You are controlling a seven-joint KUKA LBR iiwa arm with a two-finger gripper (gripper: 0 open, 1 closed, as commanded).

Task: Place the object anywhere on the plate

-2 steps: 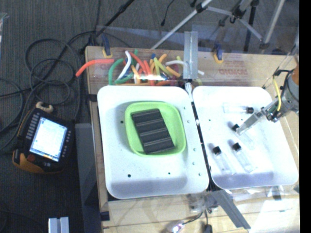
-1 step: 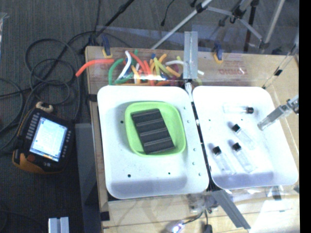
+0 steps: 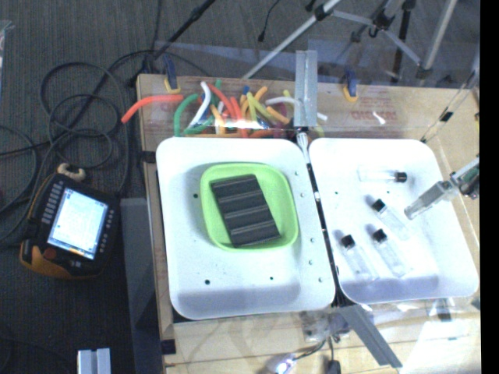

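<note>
Vials [image 3: 380, 176], small, clear, black-capped cylinders, lie scattered right of the square green plastic plate [image 3: 207, 209], well apart from it. Likely light, slick and prone to rolling; a mid-body grasp suits. The grey gripper [image 3: 425, 202] hovers among them, its opening impossible to tell.

Setting is reading as a robotics lab. A plywood bench [image 3: 234, 349] is carrying two shallow white bins [image 3: 187, 287] side by side, upper centre to lower right of the frame. A teach pendant [image 3: 69, 228] with a lit screen is lying on dark carpet at the left, black cables [image 3: 70, 107] looping above it. Coloured tubes [image 3: 234, 109] are bunching along the bench's top edge. Metal tripod legs [image 3: 374, 14] are crossing the upper right corner.
</note>
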